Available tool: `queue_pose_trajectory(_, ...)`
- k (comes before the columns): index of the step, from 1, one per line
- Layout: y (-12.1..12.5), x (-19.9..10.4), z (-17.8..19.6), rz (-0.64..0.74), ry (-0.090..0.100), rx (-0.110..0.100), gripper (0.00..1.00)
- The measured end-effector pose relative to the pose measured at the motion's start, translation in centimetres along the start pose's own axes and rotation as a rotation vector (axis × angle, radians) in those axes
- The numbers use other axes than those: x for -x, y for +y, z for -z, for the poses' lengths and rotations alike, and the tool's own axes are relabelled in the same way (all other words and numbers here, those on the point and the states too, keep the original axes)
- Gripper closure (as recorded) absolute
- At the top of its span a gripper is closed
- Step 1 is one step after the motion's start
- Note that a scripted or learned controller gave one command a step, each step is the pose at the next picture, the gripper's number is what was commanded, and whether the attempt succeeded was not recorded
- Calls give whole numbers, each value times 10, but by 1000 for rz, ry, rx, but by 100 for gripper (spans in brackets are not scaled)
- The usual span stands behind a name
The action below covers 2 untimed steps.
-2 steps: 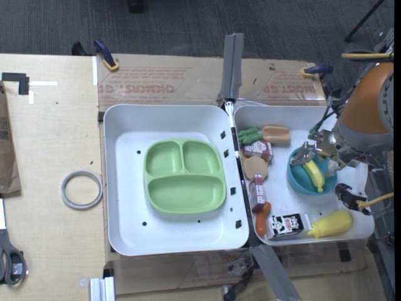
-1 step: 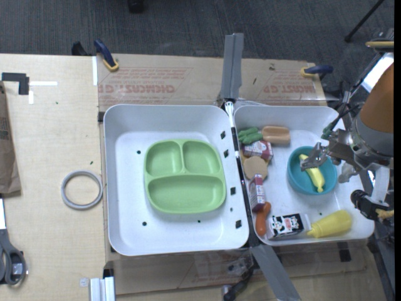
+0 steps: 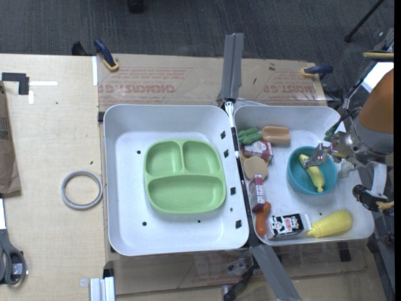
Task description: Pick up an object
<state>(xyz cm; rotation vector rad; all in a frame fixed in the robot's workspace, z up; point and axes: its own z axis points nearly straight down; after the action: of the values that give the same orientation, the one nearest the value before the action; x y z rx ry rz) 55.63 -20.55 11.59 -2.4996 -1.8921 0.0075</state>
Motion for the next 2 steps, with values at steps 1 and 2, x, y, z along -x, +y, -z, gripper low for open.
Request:
queue_pose_trajectory(1, -6, 2, -23, 580, -7, 14, 0)
queue_pose_trajectory(2, -4, 2, -15, 577, -5, 14, 100)
